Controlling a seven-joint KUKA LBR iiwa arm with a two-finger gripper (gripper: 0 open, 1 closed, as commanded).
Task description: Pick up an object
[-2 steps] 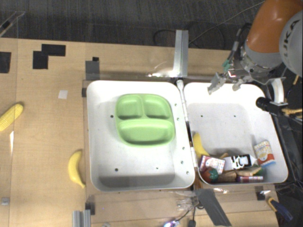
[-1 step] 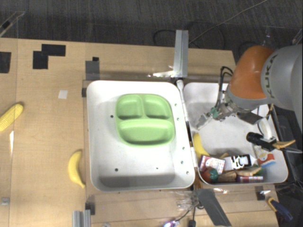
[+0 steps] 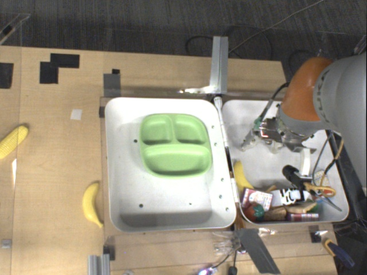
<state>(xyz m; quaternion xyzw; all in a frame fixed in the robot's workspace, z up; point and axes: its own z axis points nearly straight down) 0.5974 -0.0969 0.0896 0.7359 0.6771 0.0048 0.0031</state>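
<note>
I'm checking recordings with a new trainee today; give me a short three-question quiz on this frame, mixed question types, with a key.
1. True or false: the green divided plate lies in the right bin.
2. Multiple choice: where do most of the small objects in the right bin lie? A) along its far wall B) piled along its near edge C) spread evenly across its floor
3. Fill in: the yellow banana on the wooden bench lies just outside the ____ bin.

Key
1. False: it lies in the left bin.
2. B: the pile sits by the near wall, while the gripper is above the bare floor farther back.
3. left
</note>
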